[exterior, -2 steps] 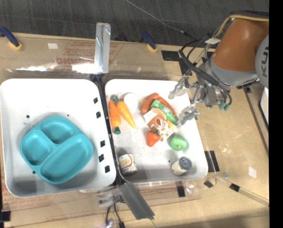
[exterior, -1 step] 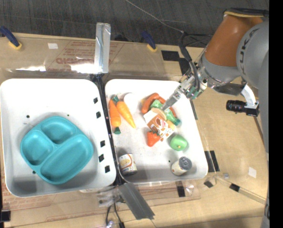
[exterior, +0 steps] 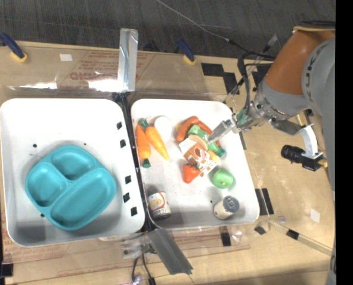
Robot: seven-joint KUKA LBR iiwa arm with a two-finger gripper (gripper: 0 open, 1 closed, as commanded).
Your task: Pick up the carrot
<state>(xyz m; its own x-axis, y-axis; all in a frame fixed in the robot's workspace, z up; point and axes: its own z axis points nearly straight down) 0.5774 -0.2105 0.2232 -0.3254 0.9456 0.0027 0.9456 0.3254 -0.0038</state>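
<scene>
You are at the approach step: the grey two-finger gripper (exterior: 216,132) hangs right of the long orange plastic carrot (exterior: 156,140), apart from it. I cannot tell how the jaws stand. Next, move left over the carrot and descend.

two white bins (exterior: 10,159), two carrots (exterior: 156,140), two cans (exterior: 158,205), one teal plate (exterior: 70,186)

I see two bins side by side on the surface (exterior: 283,218). The left bin (exterior: 22,117) holds a divided plate (exterior: 69,186), near of centre. In the right bin (exterior: 176,215), two carrots (exterior: 150,140) lie along the left wall, with an egg (exterior: 162,123) just beyond them. A carton (exterior: 200,155) sits at centre, an apple (exterior: 222,178) to its near right. One can (exterior: 158,203) rests near-left, another can (exterior: 226,206) near-right. The tool (exterior: 216,133) sits above the carton's far right side.
</scene>
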